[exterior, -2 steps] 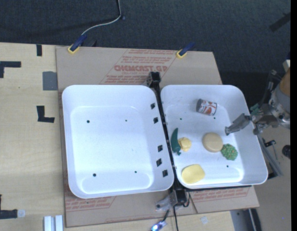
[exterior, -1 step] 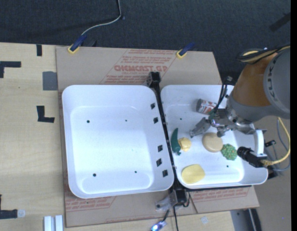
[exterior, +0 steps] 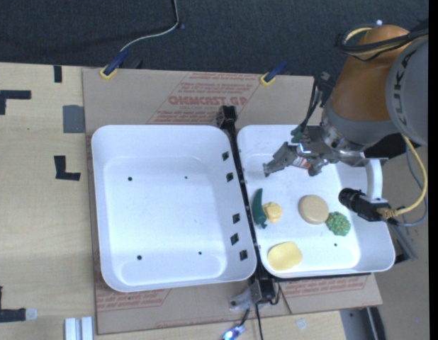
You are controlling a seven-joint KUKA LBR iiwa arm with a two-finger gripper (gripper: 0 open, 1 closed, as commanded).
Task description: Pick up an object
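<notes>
The right bin [exterior: 276, 142] holds a small yellow piece with a green leaf-like part [exterior: 265, 210], a round beige object [exterior: 314, 209], a green broccoli-like object [exterior: 338, 223] and a flat yellow object [exterior: 284, 255]. My gripper [exterior: 295, 159] hangs over the upper middle of this bin, its dark fingers [exterior: 275, 163] spread apart with nothing between them. It stands above and behind the objects, which all lie nearer the bin's front.
The left bin [exterior: 113, 147] sits beside the right one, a black divider [exterior: 237, 183] between them. Both rest on a cardboard sheet [exterior: 205, 94]. The grey and orange arm [exterior: 368, 83] and a black fitting with yellow cable [exterior: 361, 202] overhang the right bin's right side.
</notes>
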